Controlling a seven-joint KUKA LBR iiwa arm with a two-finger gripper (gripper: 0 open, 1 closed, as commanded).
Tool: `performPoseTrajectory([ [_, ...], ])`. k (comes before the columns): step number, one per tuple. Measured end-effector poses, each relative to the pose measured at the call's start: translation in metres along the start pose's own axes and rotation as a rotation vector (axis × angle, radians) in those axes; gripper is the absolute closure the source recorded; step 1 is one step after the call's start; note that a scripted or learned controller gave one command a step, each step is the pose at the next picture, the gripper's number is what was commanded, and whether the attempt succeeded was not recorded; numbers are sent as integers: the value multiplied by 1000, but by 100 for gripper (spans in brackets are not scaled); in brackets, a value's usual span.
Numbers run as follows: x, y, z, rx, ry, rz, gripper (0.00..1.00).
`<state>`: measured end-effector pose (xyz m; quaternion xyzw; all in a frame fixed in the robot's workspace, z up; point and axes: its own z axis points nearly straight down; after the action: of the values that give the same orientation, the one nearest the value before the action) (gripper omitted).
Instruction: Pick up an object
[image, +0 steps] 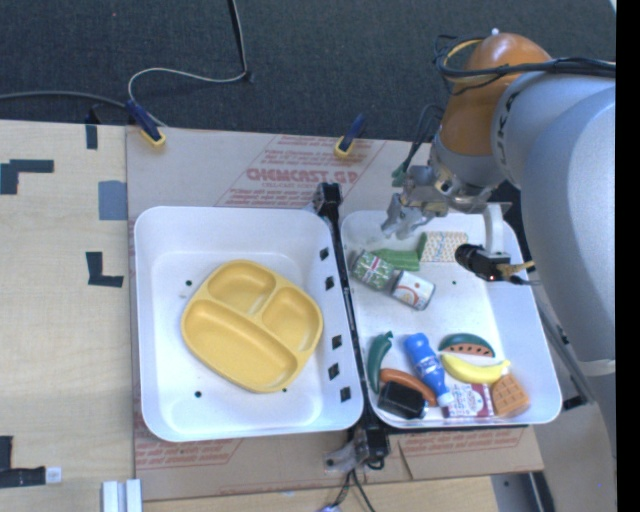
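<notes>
From above, the worktop (60, 300) is pale wood under printed cardboard (290, 175), dark carpet (300, 50) behind. The gripper (402, 222) hangs over the right bin (530, 340) above a green can (377, 269); its closure cannot be told. A yellow tray (252, 325) fills the left bin (160, 330).

Dark carpet (300, 50) lies behind a cardboard-covered (250, 170) wooden bench (50, 300).
</notes>
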<state>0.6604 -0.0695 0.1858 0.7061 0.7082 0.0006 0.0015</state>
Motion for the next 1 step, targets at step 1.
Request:
performPoseTrajectory([
  [1, -1, -1, 2, 4, 0, 2, 0],
])
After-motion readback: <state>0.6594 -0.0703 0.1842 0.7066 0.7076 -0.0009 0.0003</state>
